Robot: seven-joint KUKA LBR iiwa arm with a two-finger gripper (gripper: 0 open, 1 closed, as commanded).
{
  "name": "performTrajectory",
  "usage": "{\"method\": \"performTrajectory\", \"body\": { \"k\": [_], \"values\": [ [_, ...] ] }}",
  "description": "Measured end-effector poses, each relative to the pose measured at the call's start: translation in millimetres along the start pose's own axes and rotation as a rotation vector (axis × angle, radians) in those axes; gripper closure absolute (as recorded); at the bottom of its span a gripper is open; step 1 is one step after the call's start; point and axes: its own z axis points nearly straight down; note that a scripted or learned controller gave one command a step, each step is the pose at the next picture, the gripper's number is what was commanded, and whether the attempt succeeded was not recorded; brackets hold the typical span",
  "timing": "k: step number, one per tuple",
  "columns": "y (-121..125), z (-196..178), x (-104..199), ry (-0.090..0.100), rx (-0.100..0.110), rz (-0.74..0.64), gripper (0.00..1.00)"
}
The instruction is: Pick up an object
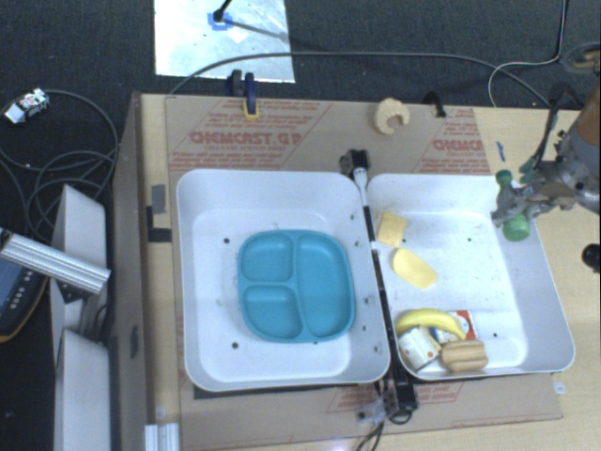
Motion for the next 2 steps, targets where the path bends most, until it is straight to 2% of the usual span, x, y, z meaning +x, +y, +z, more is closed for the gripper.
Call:
{"method": "performTrajectory", "body": {
  "k": [1,2],
  "values": [
    [-1.7,11.9,37.6,0.002,0.004,0.000,1.00],
    [-9.5,38.3,96.3,0.002,0.005,0.000,1.00]
  ]
}}
